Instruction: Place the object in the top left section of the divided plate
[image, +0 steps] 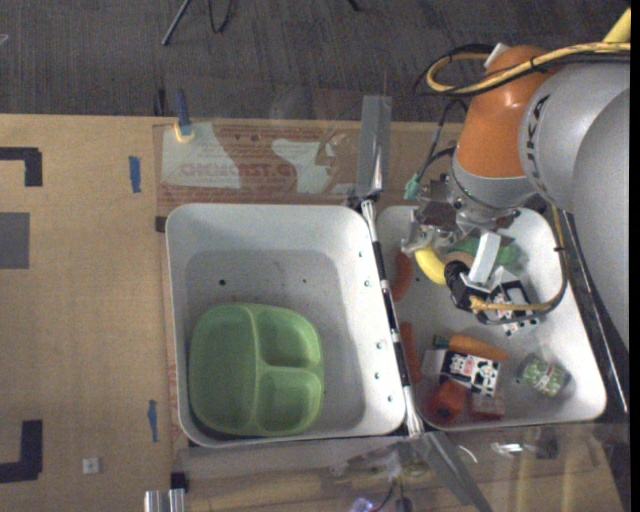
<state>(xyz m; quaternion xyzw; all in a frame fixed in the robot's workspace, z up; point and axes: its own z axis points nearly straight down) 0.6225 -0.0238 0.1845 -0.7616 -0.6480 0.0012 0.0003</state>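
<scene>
Camera view: gripper (447, 250) is over the right bin (578, 392), open or closed, I cannot tell. A yellow object (428, 266) lies right at it. The green plate (215, 370) sits well off to its left, in the left bin (260, 238)
</scene>
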